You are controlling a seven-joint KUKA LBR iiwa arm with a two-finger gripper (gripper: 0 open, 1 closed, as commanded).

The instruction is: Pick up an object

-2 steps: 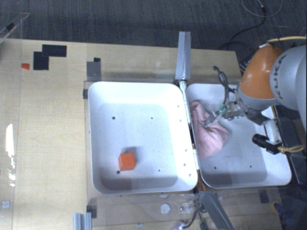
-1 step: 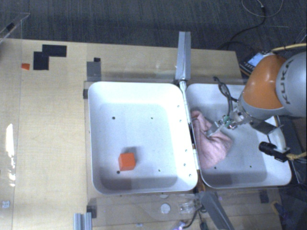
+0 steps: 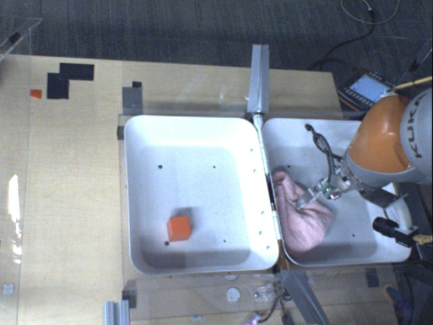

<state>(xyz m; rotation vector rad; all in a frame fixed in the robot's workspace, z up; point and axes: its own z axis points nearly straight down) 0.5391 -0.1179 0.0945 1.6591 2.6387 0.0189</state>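
A pink cloth [image 3: 300,215] lies crumpled in the right bin [image 3: 352,246], against its left wall. My gripper [image 3: 316,195] is low over the cloth's upper right part and seems to touch the fabric. The grey arm with its orange band [image 3: 380,144] reaches in from the right above that bin. A small orange block [image 3: 179,228] rests in the left bin [image 3: 196,141], near the front left, far from the gripper.
A metal divider post [image 3: 258,80] stands behind the seam between the bins. A black cable [image 3: 318,141] curls over the right bin's back part. Black and orange markers [image 3: 64,80] lie on the wooden bench at far left.
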